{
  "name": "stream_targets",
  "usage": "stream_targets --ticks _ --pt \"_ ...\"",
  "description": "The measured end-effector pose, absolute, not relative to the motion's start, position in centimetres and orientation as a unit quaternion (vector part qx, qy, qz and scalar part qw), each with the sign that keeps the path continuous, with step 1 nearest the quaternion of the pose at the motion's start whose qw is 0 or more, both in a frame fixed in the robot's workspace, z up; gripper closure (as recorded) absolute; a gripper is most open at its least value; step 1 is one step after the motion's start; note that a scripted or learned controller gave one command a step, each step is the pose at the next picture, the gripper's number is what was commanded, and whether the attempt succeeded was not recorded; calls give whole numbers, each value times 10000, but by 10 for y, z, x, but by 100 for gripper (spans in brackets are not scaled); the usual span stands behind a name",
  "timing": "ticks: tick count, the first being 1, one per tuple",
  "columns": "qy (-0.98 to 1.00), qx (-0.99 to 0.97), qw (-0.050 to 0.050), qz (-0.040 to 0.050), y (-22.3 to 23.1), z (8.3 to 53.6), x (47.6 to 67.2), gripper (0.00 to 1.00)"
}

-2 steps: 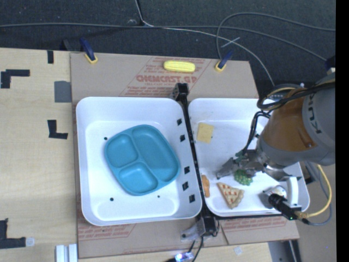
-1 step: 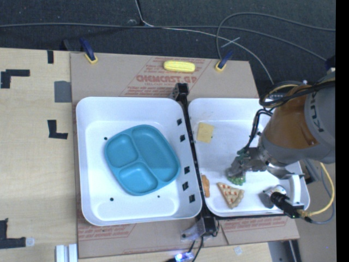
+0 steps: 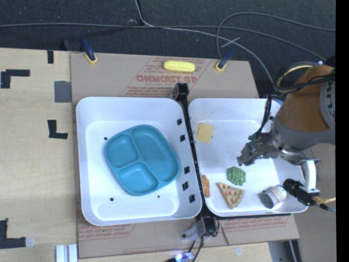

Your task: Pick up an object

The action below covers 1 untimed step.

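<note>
Nearest, one silvery cylindrical can [image 3: 274,196] lies beside one triangular pizza slice [image 3: 230,194], one bumpy green broccoli floret [image 3: 235,175], at seven o'clock below the dark gripper [image 3: 246,156], grip unreadable. One pale cheese square [image 3: 205,132]; one blue three-compartment plastic plate [image 3: 142,158].

Robot lab: clamped cardboard [image 3: 158,81], cables [image 3: 180,29]

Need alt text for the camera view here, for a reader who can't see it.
The arm's gripper hangs over the right bin, just above a green broccoli piece, with a pizza slice, a cheese square and a small can nearby. The left bin holds a blue divided plate; a corn cob lies on the cardboard behind.
</note>
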State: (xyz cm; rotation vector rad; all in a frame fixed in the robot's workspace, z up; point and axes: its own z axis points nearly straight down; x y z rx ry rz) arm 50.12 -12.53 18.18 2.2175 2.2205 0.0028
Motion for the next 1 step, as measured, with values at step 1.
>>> stream_targets --ticks 1 --pt "7076 7067 10 5 -128 224 501 100"
